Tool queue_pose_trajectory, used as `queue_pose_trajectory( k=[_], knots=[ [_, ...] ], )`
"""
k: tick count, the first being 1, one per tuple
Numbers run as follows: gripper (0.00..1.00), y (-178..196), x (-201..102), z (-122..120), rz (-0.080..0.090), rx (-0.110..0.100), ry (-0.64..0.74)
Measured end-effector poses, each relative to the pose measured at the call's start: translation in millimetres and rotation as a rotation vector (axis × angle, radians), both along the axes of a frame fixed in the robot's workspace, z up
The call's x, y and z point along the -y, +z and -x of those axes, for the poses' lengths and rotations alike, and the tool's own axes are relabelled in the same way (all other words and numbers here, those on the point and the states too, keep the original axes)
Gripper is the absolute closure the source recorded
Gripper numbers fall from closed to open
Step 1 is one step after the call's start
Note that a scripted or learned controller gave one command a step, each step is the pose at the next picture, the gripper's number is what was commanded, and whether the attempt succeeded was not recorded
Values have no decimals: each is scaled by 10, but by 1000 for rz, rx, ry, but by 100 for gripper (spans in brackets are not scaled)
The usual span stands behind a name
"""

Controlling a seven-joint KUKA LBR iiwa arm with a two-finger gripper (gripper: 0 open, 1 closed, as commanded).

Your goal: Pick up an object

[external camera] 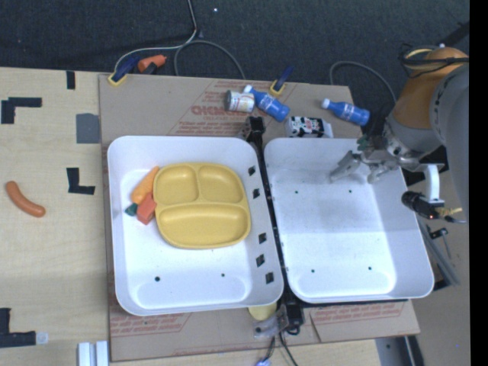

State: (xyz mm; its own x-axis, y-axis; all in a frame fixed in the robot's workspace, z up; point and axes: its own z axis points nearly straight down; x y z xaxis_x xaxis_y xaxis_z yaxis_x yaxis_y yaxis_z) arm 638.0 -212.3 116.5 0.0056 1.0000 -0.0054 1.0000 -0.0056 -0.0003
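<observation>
Bench (pixel 53 280) carries two white bins side by side. Left bin (pixel 191 280) holds a yellow tray (pixel 202 204), with a carrot (pixel 143 187) touching its left edge. Arm (pixel 427 97) comes in from the right. Right bin (pixel 343 242) has the gripper (pixel 357 169) over its upper right part, fingers spread apart, nothing between them. Two blue bottles (pixel 271 105) (pixel 347 112) lie behind the bins. A sausage (pixel 25 199) lies far left on the bench.

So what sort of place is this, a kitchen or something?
More likely a robot test bench in a lab. A grey arm reaches over two white bins on cardboard, with cables and clamps about. The yellow tray and toy food look like practice items.
</observation>
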Motion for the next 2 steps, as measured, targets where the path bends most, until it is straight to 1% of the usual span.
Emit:
queue_pose_trajectory(
  k=[1, 2],
  knots=[
    [0, -309, -1164, 562, -4, 2, 13],
    [0, -286, -851, 987, -3, 8, 4]
  ],
)
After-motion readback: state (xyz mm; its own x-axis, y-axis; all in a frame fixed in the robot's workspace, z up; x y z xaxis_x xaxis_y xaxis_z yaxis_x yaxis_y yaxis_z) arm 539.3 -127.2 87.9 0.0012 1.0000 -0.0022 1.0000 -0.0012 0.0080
